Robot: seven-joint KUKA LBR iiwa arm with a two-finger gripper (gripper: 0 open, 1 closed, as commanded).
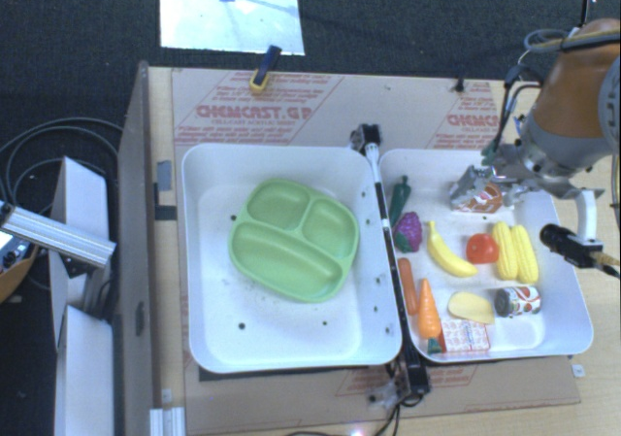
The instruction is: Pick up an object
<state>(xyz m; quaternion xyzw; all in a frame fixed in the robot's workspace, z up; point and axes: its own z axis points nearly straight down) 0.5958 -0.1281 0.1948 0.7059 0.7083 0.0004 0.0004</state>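
My gripper (477, 187) hangs low over the far part of the right bin (568, 327), under the orange-banded wrist (572, 104). Directly beneath it lies a small orange and white object (484, 200), partly covered by the gripper. Whether the gripper touches that object cannot be told. Closer to the front lie a banana (449, 255), a red tomato (481, 248) and two corn cobs (514, 251). A green pepper (400, 199) and a purple item (408, 230) sit by the bin's left wall.
Two carrots (419, 296), a yellow wedge (471, 306), a small can (517, 300) and a red-white packet (467, 335) fill the right bin's front. A green divided plate (293, 240) lies in the left bin (209, 327). A black arm part (572, 245) juts over the right rim.
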